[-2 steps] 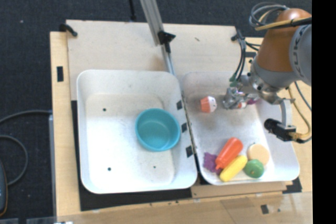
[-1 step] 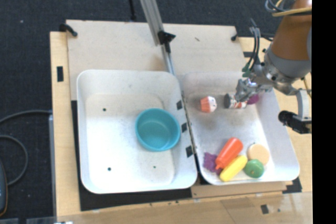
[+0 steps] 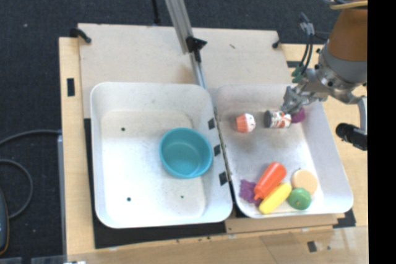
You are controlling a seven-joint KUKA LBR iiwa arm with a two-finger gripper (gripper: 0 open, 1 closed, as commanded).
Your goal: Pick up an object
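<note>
Camera view has the likely target, a small dark can (image 3: 278,119) with a red-and-white label, lying on its side in the right bin (image 3: 322,151) near the back wall, a purple bit (image 3: 299,115) just beside it. The end effector (image 3: 296,99) sits right over that spot, touching or nearly so; can't tell its state from this angle. An orange-and-white piece (image 3: 245,123) lies just left of the can. Down front: a carrot (image 3: 270,177), a banana (image 3: 275,198), a green ball (image 3: 299,198), a tan disc (image 3: 304,180). A blue bowl (image 3: 185,153) sits in the left bin (image 3: 117,133). Looks like the reach-and-grasp step; next it probably needs to close squarely on the can, which could roll.
</note>
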